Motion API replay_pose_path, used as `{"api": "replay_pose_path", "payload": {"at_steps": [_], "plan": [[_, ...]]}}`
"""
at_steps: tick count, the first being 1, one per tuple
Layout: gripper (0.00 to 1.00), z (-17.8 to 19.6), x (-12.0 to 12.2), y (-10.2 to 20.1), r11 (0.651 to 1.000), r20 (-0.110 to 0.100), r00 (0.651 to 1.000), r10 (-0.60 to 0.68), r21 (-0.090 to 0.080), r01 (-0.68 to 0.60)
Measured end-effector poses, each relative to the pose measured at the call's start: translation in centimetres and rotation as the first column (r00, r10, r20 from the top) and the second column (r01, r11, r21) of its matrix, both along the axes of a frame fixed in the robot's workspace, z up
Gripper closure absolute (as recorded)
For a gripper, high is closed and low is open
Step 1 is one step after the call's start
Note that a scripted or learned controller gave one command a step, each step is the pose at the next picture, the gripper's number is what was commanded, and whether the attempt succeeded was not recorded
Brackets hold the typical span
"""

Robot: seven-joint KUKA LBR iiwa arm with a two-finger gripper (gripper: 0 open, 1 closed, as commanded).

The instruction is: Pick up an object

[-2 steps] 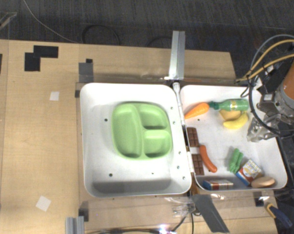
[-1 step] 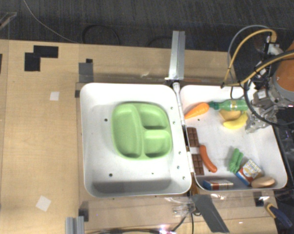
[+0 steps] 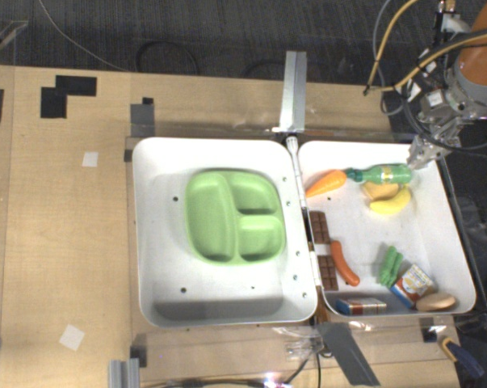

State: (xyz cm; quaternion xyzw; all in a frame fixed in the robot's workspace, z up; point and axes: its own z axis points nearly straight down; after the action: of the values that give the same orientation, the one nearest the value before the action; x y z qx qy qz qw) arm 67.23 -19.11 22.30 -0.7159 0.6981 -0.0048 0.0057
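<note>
White bins sit side by side on the wooden bench (image 3: 57,241). Left bin (image 3: 158,297) holds a green divided tray (image 3: 231,215), the biggest item. Right bin (image 3: 437,217) holds the small stuff. Grey arm w/ orange band (image 3: 477,71) comes in at top right, cables looped above it. Claw (image 3: 425,153) hangs over the right bin's far right corner; can't tell how far open it is, and nothing is visibly held in it.

Green bottle (image 3: 380,174) lies on its side just left of the claw tip, near or touching, can't tell which. Banana (image 3: 389,204) is just below the bottle, a yellowish piece between them. Carrot (image 3: 325,183) is left of the bottle. Chocolate bar (image 3: 324,245) lies along the left wall, hot dog (image 3: 346,263) beside it. Green packet (image 3: 389,263), small carton (image 3: 413,281), bread roll (image 3: 435,302) and marker (image 3: 361,305) sit at the near edge, well apart from the claw.
</note>
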Motion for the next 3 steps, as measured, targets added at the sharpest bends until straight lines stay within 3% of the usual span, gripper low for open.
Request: {"api": "replay_pose_path", "payload": {"at_steps": [1,2,3], "plan": [[1.00,-6.4,-2.9,-0.7,0.927,-0.008,0.927,0.376,0.000,-0.376],[1.00,-1.2,0.0,2.5,0.916,-0.002,0.916,0.400,-0.005,-0.400],[1.00,-5.8,-2.5,1.6,0.749,-0.009,0.749,0.662,-0.002,-0.662]]}}
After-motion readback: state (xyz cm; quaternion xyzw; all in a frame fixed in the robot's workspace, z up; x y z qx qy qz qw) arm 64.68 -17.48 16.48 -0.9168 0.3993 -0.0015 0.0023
